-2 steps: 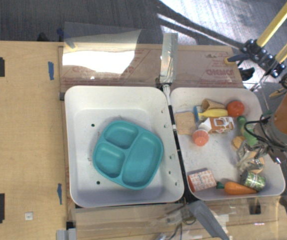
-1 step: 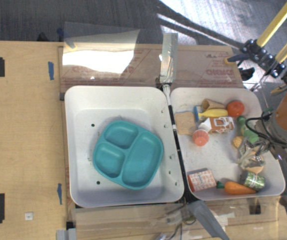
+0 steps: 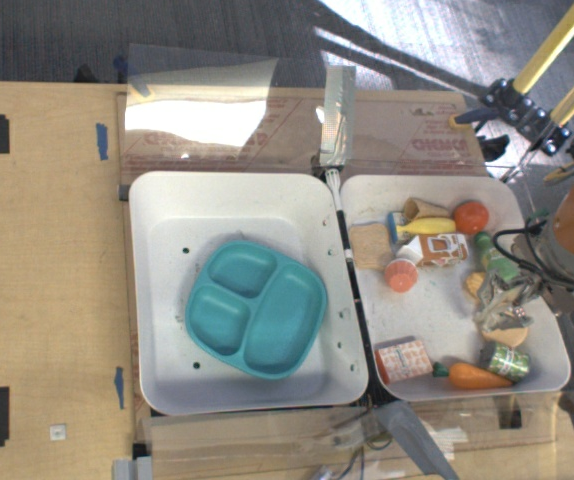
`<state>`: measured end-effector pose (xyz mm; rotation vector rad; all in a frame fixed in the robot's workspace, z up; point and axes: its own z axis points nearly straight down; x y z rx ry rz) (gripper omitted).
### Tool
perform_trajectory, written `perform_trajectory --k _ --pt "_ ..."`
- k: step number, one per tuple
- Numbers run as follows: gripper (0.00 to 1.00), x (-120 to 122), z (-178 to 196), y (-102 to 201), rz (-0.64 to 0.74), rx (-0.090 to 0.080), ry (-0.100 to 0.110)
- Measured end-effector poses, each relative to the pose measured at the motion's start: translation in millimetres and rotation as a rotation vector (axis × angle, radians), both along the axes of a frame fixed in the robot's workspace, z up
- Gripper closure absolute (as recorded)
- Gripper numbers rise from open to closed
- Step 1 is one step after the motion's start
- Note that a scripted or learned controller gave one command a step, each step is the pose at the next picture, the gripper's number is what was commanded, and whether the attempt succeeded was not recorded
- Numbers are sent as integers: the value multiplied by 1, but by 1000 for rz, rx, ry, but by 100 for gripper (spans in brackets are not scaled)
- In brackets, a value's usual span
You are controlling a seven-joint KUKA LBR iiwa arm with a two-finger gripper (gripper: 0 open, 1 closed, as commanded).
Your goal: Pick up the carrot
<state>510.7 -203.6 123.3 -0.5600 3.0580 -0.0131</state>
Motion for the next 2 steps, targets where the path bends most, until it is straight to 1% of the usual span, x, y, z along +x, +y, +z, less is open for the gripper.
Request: perform_trajectory --k 1,2 --pt "100 46 -33 -20 -78 3 22" --pt "100 -15 -33 -1 -128 2 17"
